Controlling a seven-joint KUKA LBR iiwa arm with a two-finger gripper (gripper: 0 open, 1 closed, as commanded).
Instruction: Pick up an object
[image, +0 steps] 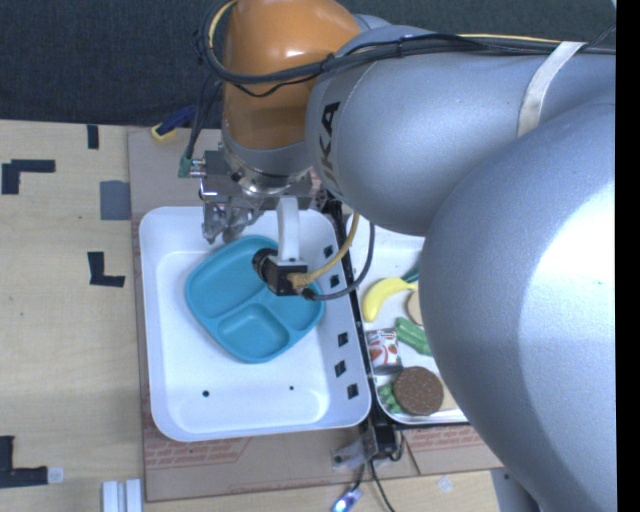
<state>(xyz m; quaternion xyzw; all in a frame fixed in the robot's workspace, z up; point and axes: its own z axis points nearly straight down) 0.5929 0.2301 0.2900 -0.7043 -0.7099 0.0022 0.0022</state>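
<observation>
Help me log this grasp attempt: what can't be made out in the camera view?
- Right bin: mostly hidden under the arm.
- Green object: partly covered by the arm, kind unclear.
- Red-and-white item: too small to identify.
- Blue tray: its far edge is covered by the gripper; whether the two touch cannot be told.

Dark letters run down the grey arm (332, 125) where it curves away, and only what looks like "KA" can be made out. The small red-and-white packet (384, 350) carries print that is too small to read.
</observation>
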